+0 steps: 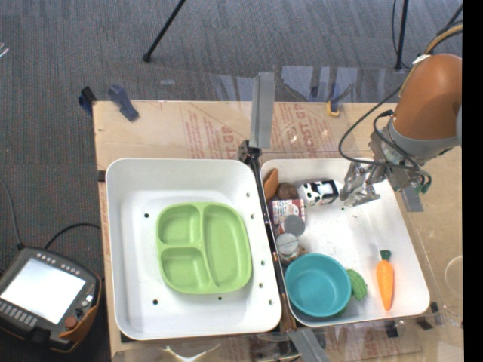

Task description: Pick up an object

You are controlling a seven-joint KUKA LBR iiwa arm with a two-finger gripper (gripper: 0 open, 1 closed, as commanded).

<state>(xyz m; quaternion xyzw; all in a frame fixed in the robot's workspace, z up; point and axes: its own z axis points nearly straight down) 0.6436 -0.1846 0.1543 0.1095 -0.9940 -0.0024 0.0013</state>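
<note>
Grey arm (pixel 423 104) angles down from the right, its tool (pixel 361 191) hovering over the right bin (pixel 404 232), fingers narrowly apart, holding nothing.

You have two shallow white plastic bins (pixel 121 202) side by side on the counter. In the left one, count one light green divided plastic tray (pixel 204 247). In the right one, count one teal round bowl (pixel 318 283), one orange toy carrot with a green top (pixel 386 280), one small green leafy toy (pixel 357 284), one black-and-white toy cow (pixel 321 191), one brown rounded piece (pixel 270 182), and two small grey round cans (pixel 287 243); a red-and-white packet (pixel 282 210) makes one more
</note>
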